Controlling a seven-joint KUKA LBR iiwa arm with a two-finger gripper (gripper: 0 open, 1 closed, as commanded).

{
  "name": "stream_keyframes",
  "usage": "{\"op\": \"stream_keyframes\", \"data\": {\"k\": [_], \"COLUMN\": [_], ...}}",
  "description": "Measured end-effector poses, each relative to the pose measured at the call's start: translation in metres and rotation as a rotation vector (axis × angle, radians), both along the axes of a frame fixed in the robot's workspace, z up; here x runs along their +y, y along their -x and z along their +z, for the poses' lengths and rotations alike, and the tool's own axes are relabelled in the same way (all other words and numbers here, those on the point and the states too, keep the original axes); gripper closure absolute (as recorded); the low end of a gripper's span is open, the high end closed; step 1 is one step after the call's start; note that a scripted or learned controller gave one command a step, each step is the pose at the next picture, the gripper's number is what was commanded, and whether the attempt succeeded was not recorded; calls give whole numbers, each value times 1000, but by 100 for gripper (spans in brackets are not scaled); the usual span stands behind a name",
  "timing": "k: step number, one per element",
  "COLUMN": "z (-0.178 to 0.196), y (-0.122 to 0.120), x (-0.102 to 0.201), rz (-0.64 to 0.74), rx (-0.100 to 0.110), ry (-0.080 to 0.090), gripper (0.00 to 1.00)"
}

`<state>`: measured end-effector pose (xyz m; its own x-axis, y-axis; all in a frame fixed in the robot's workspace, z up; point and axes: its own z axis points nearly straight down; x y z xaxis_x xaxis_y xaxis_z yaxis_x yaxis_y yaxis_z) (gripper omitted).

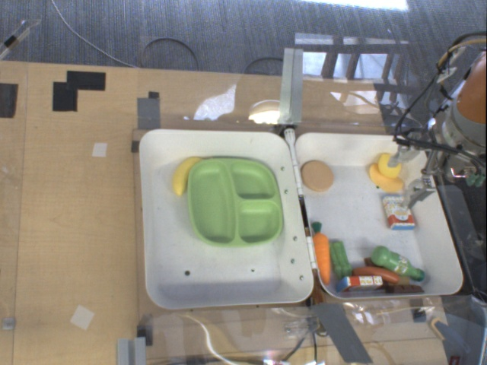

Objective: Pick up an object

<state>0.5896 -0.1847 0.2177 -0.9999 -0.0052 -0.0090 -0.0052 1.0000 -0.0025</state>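
My arm (468, 90) enters from the right, grey with its orange band showing above the wrist, and bends down over the far right part of the right bin (358, 204). My tool (411, 177) hangs at its end, one finger near the yellow toy (386, 172) and the other by the small carton (399, 213). The two fingers stand apart, so the tool is released, and nothing lies between them. Whether a finger touches the yellow toy cannot be told.

The small carton, just below my tool, is white with a red base; its print is too small to read. A flat red packet (364, 282) with a white label lies well below my tool at the near edge of the bin; that writing is also unreadable.

Left of my tool, near the bin divider, rests a round tan disc (316, 176). Below and to the left stand a carrot (323, 257) and a dark green vegetable (340, 258), side by side. A green bottle (396, 263) lies below my tool, just above the red packet.

Far to the left, the left bin (221, 284) on the worktop (68, 226) bears a green divided plate (234, 201) with a banana (183, 175) tucked at its far left edge.
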Motion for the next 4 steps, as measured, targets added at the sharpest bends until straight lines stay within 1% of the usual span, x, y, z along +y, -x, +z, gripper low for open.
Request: {"op": "stream_keyframes", "data": {"k": [1, 2, 3, 4], "z": [-126, -129, -113, -114], "y": [-38, -7, -12, -12], "x": [-21, -20, -19, -18], "rz": [-6, -66, -58, -57], "rx": [-7, -3, -19, -18], "ry": [1, -1, 3, 2], "gripper": [0, 0, 100, 0]}}
